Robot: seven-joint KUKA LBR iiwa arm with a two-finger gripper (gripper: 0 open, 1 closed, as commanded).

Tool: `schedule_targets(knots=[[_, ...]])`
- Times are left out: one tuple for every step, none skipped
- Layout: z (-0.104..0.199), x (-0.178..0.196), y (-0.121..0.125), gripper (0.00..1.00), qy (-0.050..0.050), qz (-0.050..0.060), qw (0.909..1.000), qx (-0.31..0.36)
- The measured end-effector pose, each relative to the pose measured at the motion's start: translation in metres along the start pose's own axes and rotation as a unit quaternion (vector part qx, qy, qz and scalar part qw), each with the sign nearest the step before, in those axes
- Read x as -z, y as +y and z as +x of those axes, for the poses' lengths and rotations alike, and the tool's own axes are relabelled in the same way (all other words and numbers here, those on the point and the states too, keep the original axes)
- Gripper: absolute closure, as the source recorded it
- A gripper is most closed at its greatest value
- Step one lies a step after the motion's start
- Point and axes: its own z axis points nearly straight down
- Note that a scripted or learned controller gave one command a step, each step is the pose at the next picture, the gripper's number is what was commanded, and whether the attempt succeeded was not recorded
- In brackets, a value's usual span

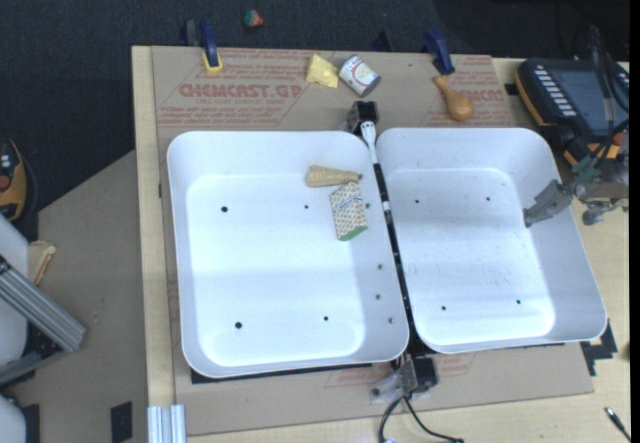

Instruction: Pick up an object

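While hand (548, 201) hangs at right bin's (480, 331) edge | grip unreadable | packet (348, 210) well apart, left bin (270, 321)

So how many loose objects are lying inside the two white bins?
2, both in the left bin's upper right: a tan cone-shaped piece and a green-patterned flat packet just below it.

Legible text: "CHEMCAST G P", printed in red capitals on the brown protective paper covering the tabletop (250, 91), behind the left bin. A second red imprint behind the right bin is partly hidden and unreadable.
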Motion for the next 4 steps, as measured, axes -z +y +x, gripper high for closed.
schedule_targets(knots=[[0.001,0.192,-0.007,0.0,-0.004,-0.011,0.9999,0.001],[-0.014,0.289,-0.022,0.0,-0.003,-0.007,1.0,0.0],[0.024,0.282,-0.028,0.0,0.0,0.0,1.0,0.002],[0.022,0.293,-0.028,1.0,-0.001,-0.002,1.0,0.001]])
